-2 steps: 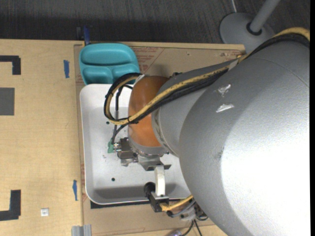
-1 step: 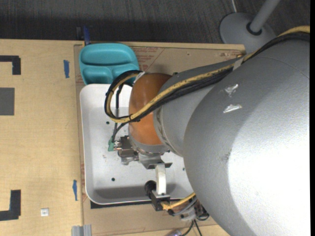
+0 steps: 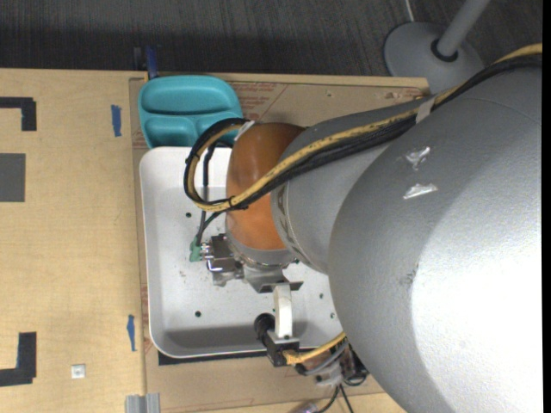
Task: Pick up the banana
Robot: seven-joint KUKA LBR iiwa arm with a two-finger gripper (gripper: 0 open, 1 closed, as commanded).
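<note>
Big grey arm (image 3: 430, 231) fills the right of the frame, reaching over a white bin (image 3: 164, 256). Whether its end effector is spread, I cannot tell.

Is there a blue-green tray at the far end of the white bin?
Yes, a teal tray with compartments lies against the top edge of the white bin, partly covered by the arm.

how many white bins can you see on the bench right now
1. One white bin lies left of centre, under the arm, beside a teal tray at its far end. The arm covers the right side, so another bin may be hidden there.
</note>
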